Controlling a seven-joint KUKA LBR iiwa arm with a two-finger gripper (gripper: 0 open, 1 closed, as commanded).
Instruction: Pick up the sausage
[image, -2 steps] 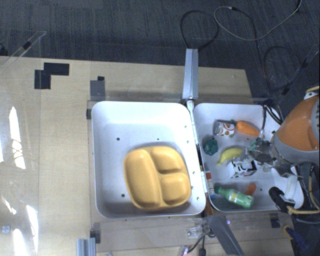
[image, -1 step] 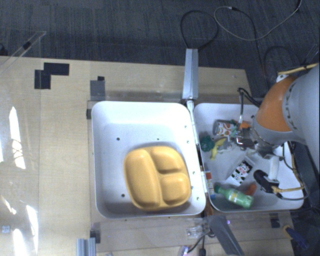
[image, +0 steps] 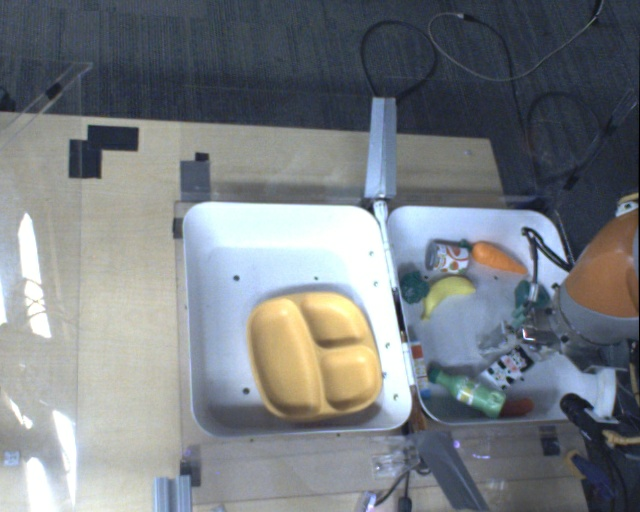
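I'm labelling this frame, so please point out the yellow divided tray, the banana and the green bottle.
yellow divided tray (image: 314, 352): camera view, on the ridge between its compartments.
banana (image: 447, 292): camera view, middle of its curved body.
green bottle (image: 470, 393): camera view, middle of its body.

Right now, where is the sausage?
In the camera view the sausage lies at the near edge of the right bin, just right of the green bottle and below the gripper.
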